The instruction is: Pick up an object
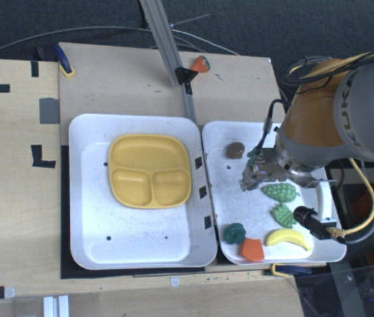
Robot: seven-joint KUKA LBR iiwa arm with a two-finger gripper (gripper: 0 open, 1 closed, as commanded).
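Note:
My gripper (251, 177) hangs over the middle of the right bin (221, 177), coming in from the right. Just right of it lies a green bumpy piece (280, 192), and a second green leafy piece (283, 214) sits below that. A brown round lump (235, 150) lies toward the bin's far side, up and left of the gripper. Along the near edge are a dark green lump (233, 232), an orange block (252, 249) and a yellow banana (288, 239). Nothing shows between the fingers.
The left bin (88, 243) holds a yellow divided plate (150, 170). A grey pole (163, 32) slants down to the bins' far edge, with an orange clip (201, 63) beside it. The arm's bulk covers the right bin's far right corner.

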